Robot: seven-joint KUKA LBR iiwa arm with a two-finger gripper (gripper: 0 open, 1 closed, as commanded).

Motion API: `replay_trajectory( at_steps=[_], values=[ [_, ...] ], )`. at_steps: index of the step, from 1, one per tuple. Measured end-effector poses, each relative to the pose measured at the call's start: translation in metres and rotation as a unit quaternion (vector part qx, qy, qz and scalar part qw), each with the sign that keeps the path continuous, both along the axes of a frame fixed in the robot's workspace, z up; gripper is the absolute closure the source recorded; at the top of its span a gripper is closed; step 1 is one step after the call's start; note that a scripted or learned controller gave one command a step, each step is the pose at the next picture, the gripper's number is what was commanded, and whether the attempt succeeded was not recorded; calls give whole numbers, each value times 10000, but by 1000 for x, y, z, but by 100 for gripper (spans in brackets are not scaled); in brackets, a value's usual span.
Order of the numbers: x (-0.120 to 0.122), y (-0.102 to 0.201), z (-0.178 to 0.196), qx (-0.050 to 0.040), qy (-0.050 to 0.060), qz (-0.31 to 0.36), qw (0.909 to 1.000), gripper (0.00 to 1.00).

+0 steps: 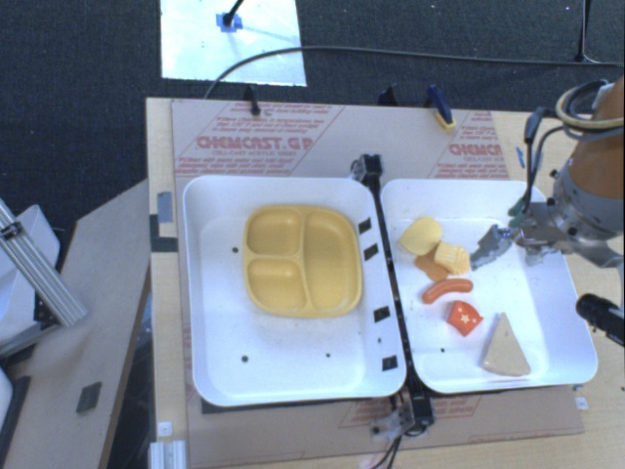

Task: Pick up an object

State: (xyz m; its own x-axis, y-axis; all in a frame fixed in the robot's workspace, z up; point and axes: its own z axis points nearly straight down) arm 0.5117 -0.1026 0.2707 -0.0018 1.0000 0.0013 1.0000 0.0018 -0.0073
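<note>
The fingers (pixel 485 247) hang over the right bin (pixel 557 360); their spread I cannot tell. Just left of them sit a yellow corn piece (pixel 452 257) and a sausage (pixel 447 289).

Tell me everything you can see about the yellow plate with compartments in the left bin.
The yellow plate is a rounded square that looks like plastic, one pale yellow colour all over. Raised ridges divide it into three compartments: two smaller ones on the camera view's left and one long one on the right. It lies flat, right side up, near the middle of the left bin, on the bin's floor, apart from its walls. Nothing lies in it. The gripper is over the other bin.
</note>
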Motion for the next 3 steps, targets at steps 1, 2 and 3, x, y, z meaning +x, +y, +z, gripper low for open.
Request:
replay_trajectory(
  at_steps=[1, 2, 3],
  values=[
    [2, 0, 4, -7, -46, 11, 10000, 0],
    [-2, 7, -55, -1, -22, 1, 10000, 0],
    [5, 0, -106, -2, -24, -4, 10000, 0]
  ],
)
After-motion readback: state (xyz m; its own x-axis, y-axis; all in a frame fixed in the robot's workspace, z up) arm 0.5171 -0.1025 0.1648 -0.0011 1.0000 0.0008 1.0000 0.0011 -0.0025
